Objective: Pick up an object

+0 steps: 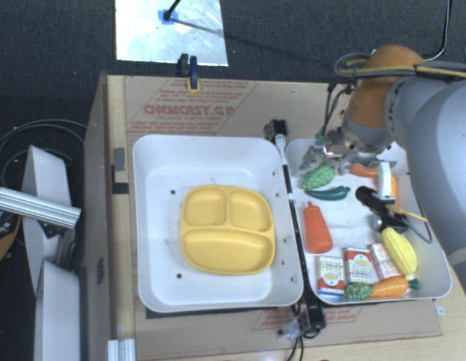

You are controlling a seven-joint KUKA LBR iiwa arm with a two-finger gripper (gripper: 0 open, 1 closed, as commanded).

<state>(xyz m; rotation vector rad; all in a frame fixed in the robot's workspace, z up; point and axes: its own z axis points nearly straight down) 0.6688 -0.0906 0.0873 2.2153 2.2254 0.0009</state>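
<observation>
The gripper [325, 156] is lowered at the right bin's [443, 273] upper edge, just above a bumpy green toy [318, 177]; its state cannot be told. Open white floor is left mid-bin between the orange bottle [317, 229] and the corn cob [399, 251]. A yellow tray [226, 229] is set in the left bin [153, 201].

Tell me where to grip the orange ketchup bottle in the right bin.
Grip the ketchup bottle across its wide lower body, coming straight down. It lies flat, lengthwise up the right bin, with bare floor on either long side; the neck tapers, so it offers less hold.
</observation>
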